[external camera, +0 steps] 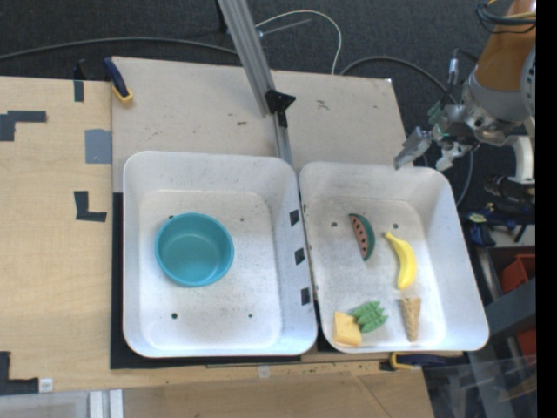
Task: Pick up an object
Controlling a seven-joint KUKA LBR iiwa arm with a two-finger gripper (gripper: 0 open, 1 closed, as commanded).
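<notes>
The right bin holds a watermelon slice, a yellow banana, a green leafy toy, a yellow cheese wedge and a tan cone. A teal bowl sits in the left bin. My gripper hangs above the right bin's far right corner, well apart from all the objects. Its fingers are spread, with nothing between them.
A grey metal pole slants down to the gap between the bins. Cables lie on the dark floor behind the bench. A yellow-blue clamp sits at the board's far left corner.
</notes>
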